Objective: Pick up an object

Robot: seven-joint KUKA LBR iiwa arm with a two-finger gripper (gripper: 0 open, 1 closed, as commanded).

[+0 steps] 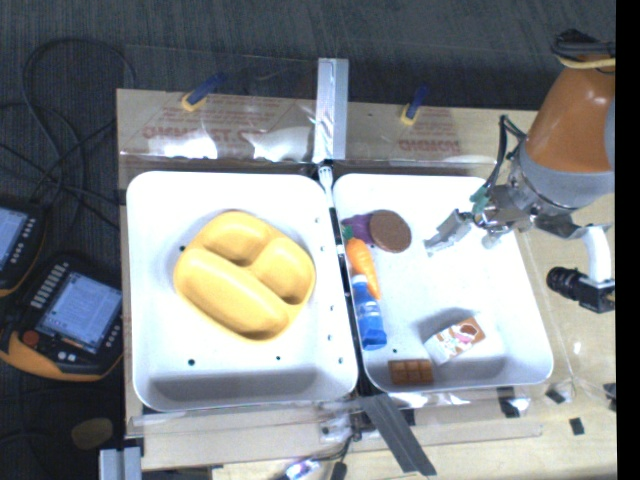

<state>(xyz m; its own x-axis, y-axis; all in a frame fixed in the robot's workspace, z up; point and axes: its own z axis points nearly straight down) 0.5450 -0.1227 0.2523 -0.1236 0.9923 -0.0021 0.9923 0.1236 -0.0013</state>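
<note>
My gripper (466, 234) hangs over the upper right part of the right bin (520, 298), below the orange band of the arm (572, 118). Its two fingers stand apart and open, with nothing between them. Left of it in that bin lie a brown round disc (390, 231), an orange carrot (362, 262) and a blue bottle (369, 316), lined along the bin's left wall. A small white and brown carton (455, 338) and a brown block (411, 372) lie near the front edge. A large yellow bun-shaped object (243, 273) sits in the left bin (150, 358).
A metal divider post (331, 108) stands at the back between the bins. Taped plastic sheeting (230, 133) lies behind them. Handheld pendants (65, 313) and cables rest on the floor at far left. A black fitting (580, 286) sits right of the right bin.
</note>
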